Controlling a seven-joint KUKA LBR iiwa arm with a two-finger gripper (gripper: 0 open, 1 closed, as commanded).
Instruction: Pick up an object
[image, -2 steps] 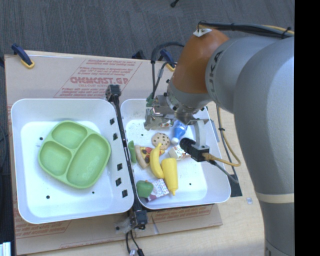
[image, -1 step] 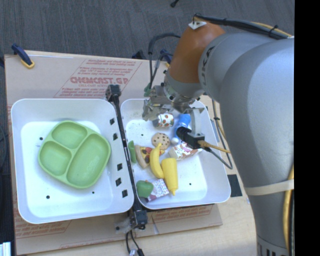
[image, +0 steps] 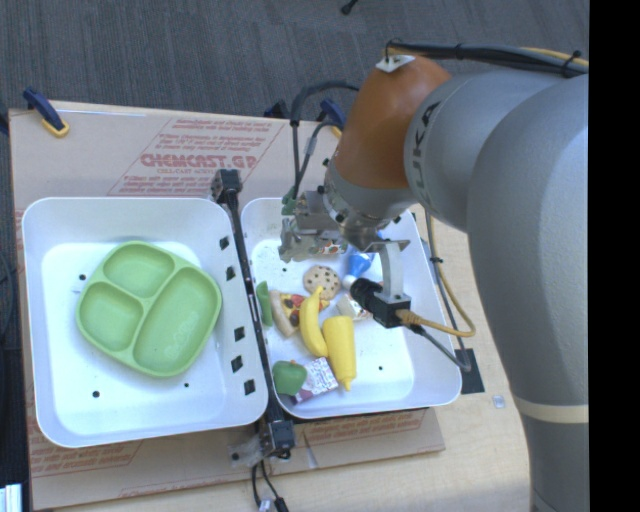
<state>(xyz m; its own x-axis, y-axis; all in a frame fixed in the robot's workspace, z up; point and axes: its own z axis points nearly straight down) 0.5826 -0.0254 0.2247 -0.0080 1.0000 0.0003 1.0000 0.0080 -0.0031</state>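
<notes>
Closest to the camera is the arm (image: 500, 200) itself, a fat grey tube coming in from the right with the orange band (image: 385, 115) bulging over the right bin (image: 435, 375).

Left bin (image: 50, 300) holds one thing: a green plate (image: 150, 308) with three sections, lying flat around the middle.

Right bin is the busy one. Near the front sits a yellow pepper (image: 341, 350), touching a banana (image: 312, 322) just to its left. A pizza slice (image: 287, 310) lies left of the banana, with a thin green bit (image: 264, 302) against the left wall. A cookie (image: 321, 279) sits at the banana's top end. Front left corner has a green pepper (image: 289, 376), with a small wrapper (image: 320, 375) beside it. A blue thing (image: 359, 264) peeks out right of the cookie, mostly under the wrist hardware.

Arm pose: wrist points down into the back half of the right bin, gripper (image: 310, 240) just behind the cookie. A black block (image: 378, 303) with a yellow cable hangs off the wrist, right beside the pepper's top.

Fingers: honestly can't tell how wide they are, it's all a tangle of metal from this angle, and I can't see anything between them. All the objects look like they're lying in the bin.
</notes>
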